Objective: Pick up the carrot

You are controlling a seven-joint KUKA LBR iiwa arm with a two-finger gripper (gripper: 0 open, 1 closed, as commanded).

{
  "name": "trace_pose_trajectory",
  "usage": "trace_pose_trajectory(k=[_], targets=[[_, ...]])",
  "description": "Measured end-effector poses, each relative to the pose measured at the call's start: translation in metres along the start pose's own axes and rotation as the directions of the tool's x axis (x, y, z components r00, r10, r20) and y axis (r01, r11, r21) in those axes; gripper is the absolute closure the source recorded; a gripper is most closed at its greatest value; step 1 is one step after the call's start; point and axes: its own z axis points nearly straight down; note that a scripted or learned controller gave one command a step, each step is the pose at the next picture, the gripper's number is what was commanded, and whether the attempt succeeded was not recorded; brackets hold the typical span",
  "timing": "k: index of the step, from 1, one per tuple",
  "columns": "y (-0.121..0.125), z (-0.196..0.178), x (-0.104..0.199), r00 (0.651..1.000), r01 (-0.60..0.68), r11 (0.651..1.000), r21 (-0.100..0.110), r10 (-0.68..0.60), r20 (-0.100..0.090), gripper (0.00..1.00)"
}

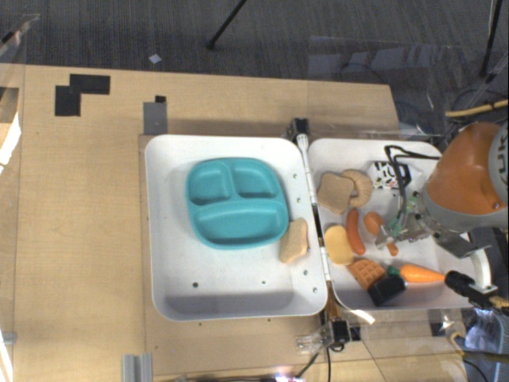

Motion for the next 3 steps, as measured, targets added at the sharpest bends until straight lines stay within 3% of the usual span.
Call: trace_pose_trajectory(k=[1, 2, 3], targets=[[0.036, 0.013, 0.036, 0.973, -0.229, 0.973, 0.008, 0.229, 0.004, 1.00], [0.004, -0.085, 0.101, 0.791, -0.612, 0.790, 0.016, 0.612, 0.003, 1.00], [0.003, -0.083, 0.100, 0.789, -0.614, 0.789, 0.018, 0.614, 0.006, 0.00]])
